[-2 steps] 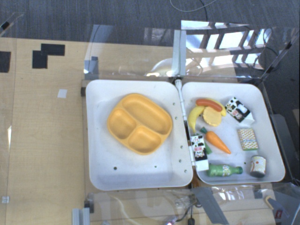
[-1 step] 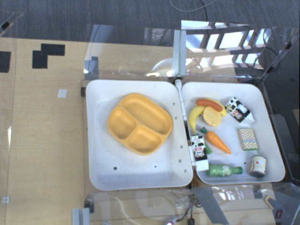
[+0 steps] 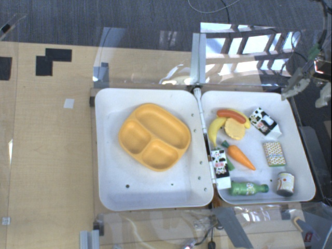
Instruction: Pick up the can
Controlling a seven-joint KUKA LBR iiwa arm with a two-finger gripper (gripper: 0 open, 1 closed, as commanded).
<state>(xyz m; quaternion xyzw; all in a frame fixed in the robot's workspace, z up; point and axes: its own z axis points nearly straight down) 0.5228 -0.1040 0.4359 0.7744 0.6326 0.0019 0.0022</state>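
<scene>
Hand point(image 3: 296, 87) seen at right bin's point(image 3: 298, 191) far corner; opening can't be told. Can point(image 3: 285, 183) untouched, near corner.

Two white bins point(image 3: 111, 191), one yellow tray point(image 3: 154, 136), two cow-print cartons point(image 3: 263, 121), one can point(image 3: 285, 183), one green bottle point(image 3: 248, 189), one carrot point(image 3: 241, 157), one banana point(image 3: 215, 129).

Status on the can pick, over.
Gripper at right bin's far right corner, holding nothing. Can upright in near right corner, untouched. Green bottle lies beside it.
</scene>
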